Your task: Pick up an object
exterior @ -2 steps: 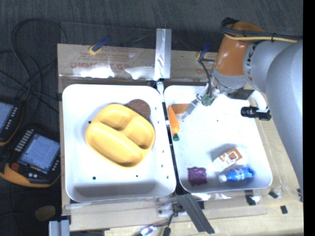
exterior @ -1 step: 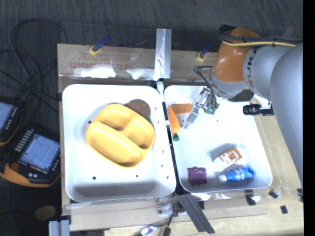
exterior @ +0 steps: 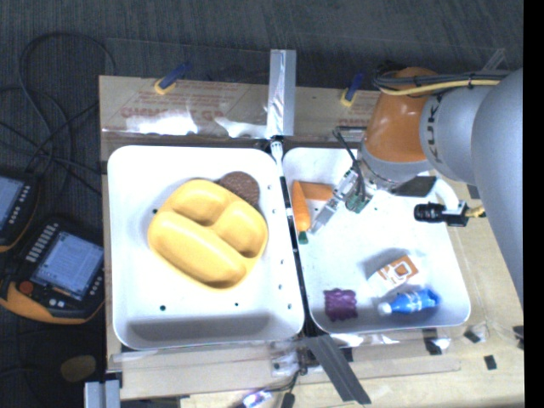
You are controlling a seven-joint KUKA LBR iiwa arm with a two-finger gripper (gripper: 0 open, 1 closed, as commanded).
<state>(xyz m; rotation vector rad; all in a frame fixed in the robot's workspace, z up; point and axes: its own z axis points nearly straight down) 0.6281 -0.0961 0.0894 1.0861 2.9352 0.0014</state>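
Camera view: hanging low over the right bin point(exterior: 455, 266), near its left wall, the gripper point(exterior: 326, 215), slanting down-left. Lying just left of the tips, seemingly touching, an orange carrot-like piece point(exterior: 300, 205), long axis running up-down along the divider. Impossible telling whether the claw is gaping or pinched. Sitting well apart toward the front: purple lump point(exterior: 341, 303), blue bottle point(exterior: 410, 302).

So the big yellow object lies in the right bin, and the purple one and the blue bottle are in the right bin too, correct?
Not quite. The camera view shows the big yellow object in the left bin. The purple object and the blue bottle are indeed in the right bin.
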